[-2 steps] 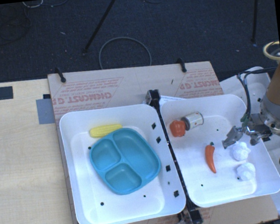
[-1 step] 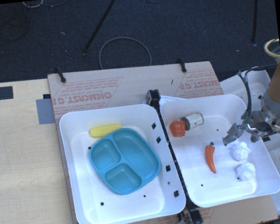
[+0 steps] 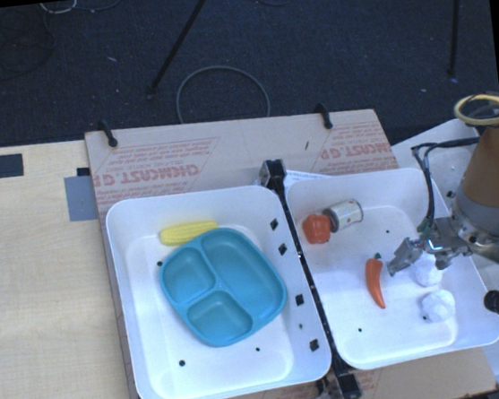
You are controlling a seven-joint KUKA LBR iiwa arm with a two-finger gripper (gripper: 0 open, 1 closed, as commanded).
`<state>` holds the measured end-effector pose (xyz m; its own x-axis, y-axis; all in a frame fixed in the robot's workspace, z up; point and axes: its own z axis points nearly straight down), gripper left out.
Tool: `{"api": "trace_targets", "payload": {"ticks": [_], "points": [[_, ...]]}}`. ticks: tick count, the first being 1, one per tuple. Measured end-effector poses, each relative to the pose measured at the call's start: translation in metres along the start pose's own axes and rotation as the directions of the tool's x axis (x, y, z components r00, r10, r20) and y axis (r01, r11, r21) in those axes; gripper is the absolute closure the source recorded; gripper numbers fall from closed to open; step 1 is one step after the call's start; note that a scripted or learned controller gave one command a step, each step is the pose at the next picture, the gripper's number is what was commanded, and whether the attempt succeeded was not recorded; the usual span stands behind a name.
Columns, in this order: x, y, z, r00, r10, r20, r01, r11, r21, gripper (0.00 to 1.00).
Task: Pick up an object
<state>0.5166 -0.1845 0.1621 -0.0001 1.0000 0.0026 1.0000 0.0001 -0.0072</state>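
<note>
With its fingers spread wide and empty, the grey two-finger gripper (image 3: 410, 256) at centre right should descend squarely astride the small orange carrot-shaped toy (image 3: 375, 282) just left of it.

In the right bin (image 3: 403, 347) lay an orange carrot (image 3: 375, 282) pointing toward the front, an orange-and-silver cylinder (image 3: 332, 221) on its side, and two white lumps (image 3: 434, 291). In the left bin (image 3: 154, 377), a yellow corn cob (image 3: 188, 232) touched a blue divided plate (image 3: 221, 284).
</note>
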Motion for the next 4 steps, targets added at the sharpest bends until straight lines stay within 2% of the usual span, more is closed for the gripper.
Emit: {"api": "trace_targets", "payload": {"ticks": [1,2,3,4], "points": [[-0.003,0.003,0.040,1.000,-0.004,0.002,0.004,1.000,-0.017,0.00],[-0.002,0.004,0.075,1.000,0.000,0.002,0.000,1.000,-0.005,0.00],[-0.003,0.003,0.064,1.000,0.003,0.001,-0.003,1.000,-0.005,1.00],[-0.002,-0.002,0.003,1.000,-0.001,0.003,0.001,1.000,-0.009,1.00]]}}
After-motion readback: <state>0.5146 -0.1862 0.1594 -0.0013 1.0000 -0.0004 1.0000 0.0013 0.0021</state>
